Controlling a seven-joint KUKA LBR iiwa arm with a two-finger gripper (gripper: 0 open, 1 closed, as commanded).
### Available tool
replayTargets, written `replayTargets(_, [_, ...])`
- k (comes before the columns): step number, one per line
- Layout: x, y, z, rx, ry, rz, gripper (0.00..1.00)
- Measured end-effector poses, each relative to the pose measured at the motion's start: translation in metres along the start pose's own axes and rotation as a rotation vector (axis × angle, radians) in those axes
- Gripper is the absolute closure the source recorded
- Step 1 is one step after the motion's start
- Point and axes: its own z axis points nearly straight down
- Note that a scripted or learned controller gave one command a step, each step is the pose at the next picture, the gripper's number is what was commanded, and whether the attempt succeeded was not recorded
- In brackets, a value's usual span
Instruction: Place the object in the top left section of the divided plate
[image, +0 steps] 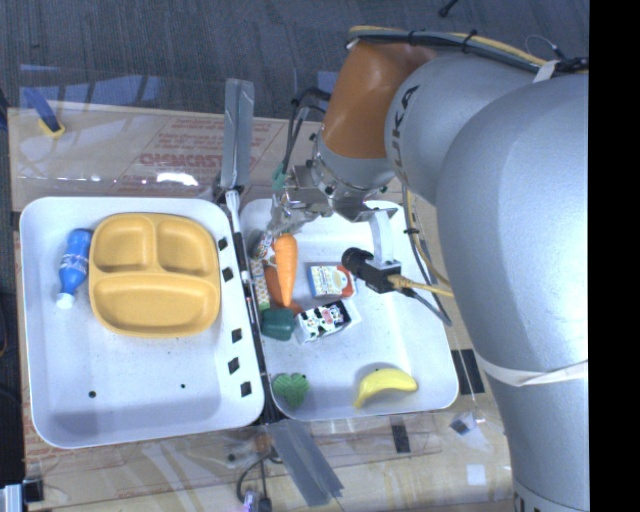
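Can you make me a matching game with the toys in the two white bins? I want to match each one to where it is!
Things:
1. yellow divided plate
2. blue bottle
3. banana
4. carrot

Places:
A. near the front edge of the right bin
B. by the left wall of the left bin, beside the plate
C. in the middle of the left bin
D. in the right bin, just below the gripper

Pairs: 1-C, 2-B, 3-A, 4-D
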Motion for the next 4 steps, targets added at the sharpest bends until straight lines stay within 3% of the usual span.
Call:
replayTargets(1, [0.096,0.032,0.011,-0.002,-0.001,0.079,1.00])
replayTargets(2, [0.096,0.032,0.011,-0.002,-0.001,0.080,0.00])
replayTargets(3, [0.163,0.036,0.009,-0.003,0.000,0.366,0.00])
replayTargets(4, [0.201,0.038,0.070,0.003,-0.001,0.617,0.00])
